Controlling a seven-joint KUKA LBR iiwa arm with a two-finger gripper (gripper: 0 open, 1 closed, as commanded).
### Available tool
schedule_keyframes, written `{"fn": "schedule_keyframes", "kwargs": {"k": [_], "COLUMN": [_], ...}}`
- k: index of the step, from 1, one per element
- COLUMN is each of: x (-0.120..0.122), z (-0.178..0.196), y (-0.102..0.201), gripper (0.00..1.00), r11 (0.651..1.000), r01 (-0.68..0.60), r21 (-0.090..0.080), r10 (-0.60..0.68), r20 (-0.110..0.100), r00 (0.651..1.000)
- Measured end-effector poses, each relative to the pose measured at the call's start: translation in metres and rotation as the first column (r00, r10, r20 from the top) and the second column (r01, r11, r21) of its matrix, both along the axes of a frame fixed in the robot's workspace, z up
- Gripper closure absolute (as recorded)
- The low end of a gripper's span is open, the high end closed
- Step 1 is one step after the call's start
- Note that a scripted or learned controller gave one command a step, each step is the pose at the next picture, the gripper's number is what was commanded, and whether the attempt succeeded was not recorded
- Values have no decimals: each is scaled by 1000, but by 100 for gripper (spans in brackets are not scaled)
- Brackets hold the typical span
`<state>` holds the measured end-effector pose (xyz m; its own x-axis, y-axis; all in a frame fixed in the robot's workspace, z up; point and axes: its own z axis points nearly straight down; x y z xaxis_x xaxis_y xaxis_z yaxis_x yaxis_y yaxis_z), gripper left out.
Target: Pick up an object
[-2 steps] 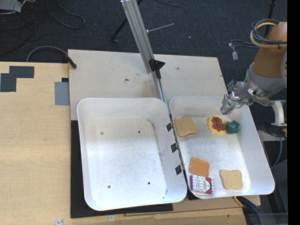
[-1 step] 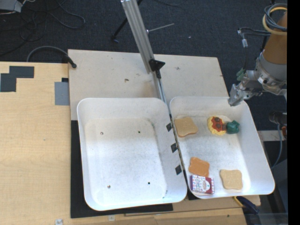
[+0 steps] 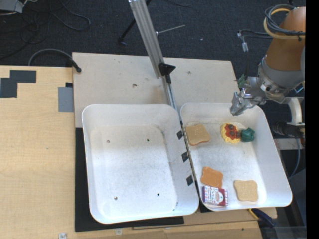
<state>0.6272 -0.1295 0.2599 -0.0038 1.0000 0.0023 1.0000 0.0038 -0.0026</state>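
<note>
No legible text anywhere. The small red-and-white packet (image 3: 215, 195) in the right bin (image 3: 277, 159) carries printing on its face, too small and blurred to read. No numbers, brands or signs elsewhere.

1. Tan toast slice (image 3: 198, 134), flat, upper left of the right bin (image 3: 277, 159).
2. Yellow-red toy (image 3: 230, 133) touching a green piece (image 3: 247, 135), upper right of that bin.
3. Orange slice (image 3: 212, 176), lower middle.
4. Red-white packet (image 3: 215, 195), just below it.
5. Pale toast slice (image 3: 246, 190), lower right.
</note>
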Motion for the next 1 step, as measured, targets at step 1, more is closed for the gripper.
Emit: {"fn": "schedule_keyframes", "kwargs": {"k": [1], "x": [-12], "z": [-16], "y": [57], "gripper": [100], "r11": [1000], "r01": [0], "r21": [1], "r10": [0], "r20": [-3], "r00": [1000]}}
